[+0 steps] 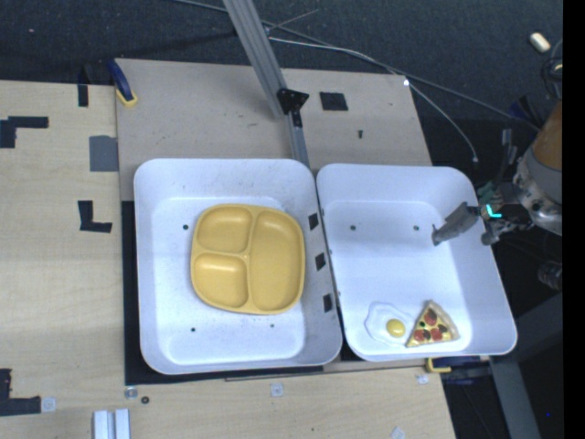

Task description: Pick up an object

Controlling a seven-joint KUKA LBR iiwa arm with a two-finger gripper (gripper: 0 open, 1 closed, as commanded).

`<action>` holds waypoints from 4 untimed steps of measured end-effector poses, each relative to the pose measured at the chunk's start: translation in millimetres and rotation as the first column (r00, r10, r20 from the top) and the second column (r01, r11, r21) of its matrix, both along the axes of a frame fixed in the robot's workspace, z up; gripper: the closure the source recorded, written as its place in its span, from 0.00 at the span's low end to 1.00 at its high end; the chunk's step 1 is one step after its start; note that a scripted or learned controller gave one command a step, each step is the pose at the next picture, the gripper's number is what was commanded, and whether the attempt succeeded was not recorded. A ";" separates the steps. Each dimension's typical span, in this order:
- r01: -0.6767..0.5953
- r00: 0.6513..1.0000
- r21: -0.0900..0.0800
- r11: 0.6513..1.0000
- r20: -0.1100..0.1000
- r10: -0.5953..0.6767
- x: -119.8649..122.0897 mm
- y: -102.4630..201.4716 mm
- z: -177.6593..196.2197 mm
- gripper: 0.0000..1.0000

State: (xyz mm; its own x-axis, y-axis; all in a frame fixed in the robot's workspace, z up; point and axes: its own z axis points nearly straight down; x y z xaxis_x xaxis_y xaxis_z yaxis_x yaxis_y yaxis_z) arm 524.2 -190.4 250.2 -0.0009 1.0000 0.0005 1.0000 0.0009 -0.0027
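Poised over the right rim of the right-hand bin, the claw (466, 223) reaches in from the right side of the camera view, a dark grey finger (452, 223) slanting down and leftward above the bin's floor. Whether the claw is open or closed cannot be told from this angle, and nothing shows between its parts. A small teal light glows on the wrist housing just behind it.

Both shallow white plastic bins sit side by side on the pale wooden tabletop (55, 273). The right bin (393, 190) holds two small toy foods in its near corner, well apart from the claw: a flat white fried egg with a yellow yolk (388, 323), and just to its right a triangular pizza slice with red and dark toppings (431, 326). The two lie close together, almost touching, near the bin's front wall.

The left bin (164, 337) carries a yellow plastic divided plate with three compartments (248, 258), lying flat near the bin's middle.

A grey metal bar (260, 44) runs at a slant from the top of the view down to the seam between the bins. Strips of black tape (90, 216) mark the tabletop at the left, and a thin cable (439, 108) curves across the dark floor behind the bins.
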 end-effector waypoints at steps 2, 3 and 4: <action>0.000 1.000 0.000 1.000 -0.004 0.000 4.6 -2.8 -62.1 0.00; 0.002 1.000 0.000 1.000 -0.004 -0.002 0.2 -12.4 -116.3 0.00; 0.001 1.000 -0.003 1.000 0.004 -0.001 1.0 -13.1 -165.4 0.00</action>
State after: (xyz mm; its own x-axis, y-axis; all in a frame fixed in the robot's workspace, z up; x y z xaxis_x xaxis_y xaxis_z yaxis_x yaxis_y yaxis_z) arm 525.1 -203.5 84.7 -0.0001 1.0000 -0.0030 1.0000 0.0001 0.0017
